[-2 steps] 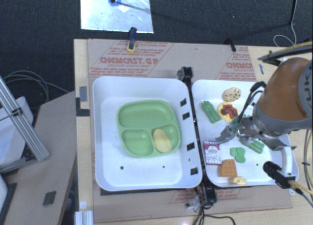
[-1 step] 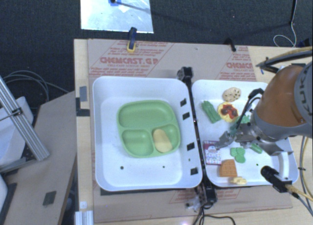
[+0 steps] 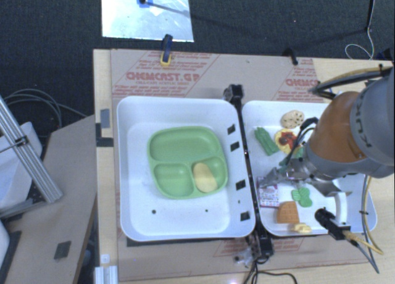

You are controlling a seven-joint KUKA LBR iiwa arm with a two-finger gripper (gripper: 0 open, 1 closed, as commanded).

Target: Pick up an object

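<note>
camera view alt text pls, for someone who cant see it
A grey arm with an orange band reaches from the right over the right bin, which holds a cookie, a green block and other small toy foods. The left bin holds a green divided plate with a yellow piece in its lower right compartment.

A green divided plate point(image 3: 185, 160) holding a yellow piece point(image 3: 205, 177) sits in the left bin point(image 3: 133, 153), while the arm point(image 3: 345, 134) hangs over the right bin's point(image 3: 259, 111) toy food.

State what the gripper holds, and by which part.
Cannot be told. The gripper is low in the right bin among the toy food, its tip hidden by the arm.
</note>
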